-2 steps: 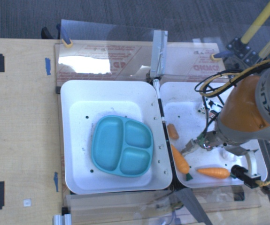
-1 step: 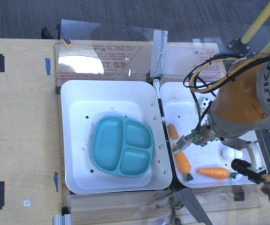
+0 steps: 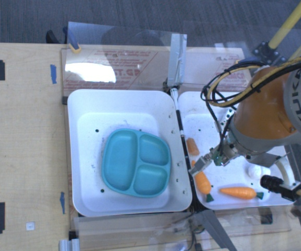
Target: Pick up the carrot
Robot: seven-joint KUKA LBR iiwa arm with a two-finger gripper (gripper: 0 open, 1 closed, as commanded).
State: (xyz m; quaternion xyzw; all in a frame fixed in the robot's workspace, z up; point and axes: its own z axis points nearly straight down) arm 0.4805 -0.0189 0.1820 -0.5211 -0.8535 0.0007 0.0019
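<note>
From above, 2 shallow white bins sit side by side on the bench. The left bin (image 3: 82,140) holds a teal divided plate (image 3: 136,162) with 3 compartments, lying flat near the middle of the bin floor.

The arm (image 3: 268,111) comes in from the right over the right bin (image 3: 202,111), its orange band bulking large above the wrist, with black and yellow cables looping around it. The gripper (image 3: 199,166) points down and to the left, toward the wall between the 2 bins, and its tip hangs low near the bin's left edge. Whether its jaws are apart or together cannot be told, since the tip is small and blurred against the white floor.

3 orange pieces lie in the right bin. A carrot (image 3: 239,192) with a green end lies flat near the front wall, pointing left, well apart from the gripper. A smaller carrot (image 3: 202,182) with a green stub lies just below the gripper tip, tilted, close to the left wall. A short orange piece (image 3: 192,146) lies just above the gripper tip, also beside that wall. A small white object (image 3: 255,170) rests on the bin floor under the arm.
</note>
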